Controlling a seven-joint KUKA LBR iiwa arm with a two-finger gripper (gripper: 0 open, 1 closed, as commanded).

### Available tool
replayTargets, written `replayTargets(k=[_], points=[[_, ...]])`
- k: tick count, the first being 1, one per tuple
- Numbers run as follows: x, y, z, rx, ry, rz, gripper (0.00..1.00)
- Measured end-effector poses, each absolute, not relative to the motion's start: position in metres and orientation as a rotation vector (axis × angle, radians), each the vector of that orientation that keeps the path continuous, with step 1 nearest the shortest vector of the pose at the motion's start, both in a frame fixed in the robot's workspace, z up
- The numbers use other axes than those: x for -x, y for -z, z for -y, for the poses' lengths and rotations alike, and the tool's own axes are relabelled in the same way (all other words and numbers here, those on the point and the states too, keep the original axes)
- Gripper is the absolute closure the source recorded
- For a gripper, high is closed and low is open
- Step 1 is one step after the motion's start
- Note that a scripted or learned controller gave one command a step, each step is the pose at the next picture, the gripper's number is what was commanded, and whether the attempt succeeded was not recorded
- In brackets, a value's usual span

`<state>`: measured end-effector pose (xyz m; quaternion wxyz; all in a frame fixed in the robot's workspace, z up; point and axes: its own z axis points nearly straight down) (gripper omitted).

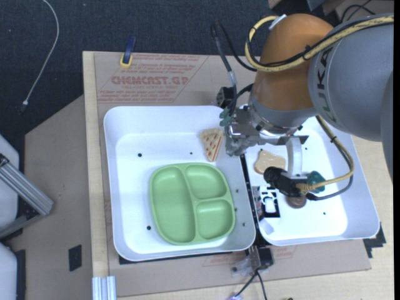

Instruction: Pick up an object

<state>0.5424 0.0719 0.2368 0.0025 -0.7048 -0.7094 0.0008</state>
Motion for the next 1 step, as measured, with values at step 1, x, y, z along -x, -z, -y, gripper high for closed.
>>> replayTargets(k=[1], points=[[-0.5432,-0.2376,-0.0681,2.219,-0.002,2.221,0.00]])
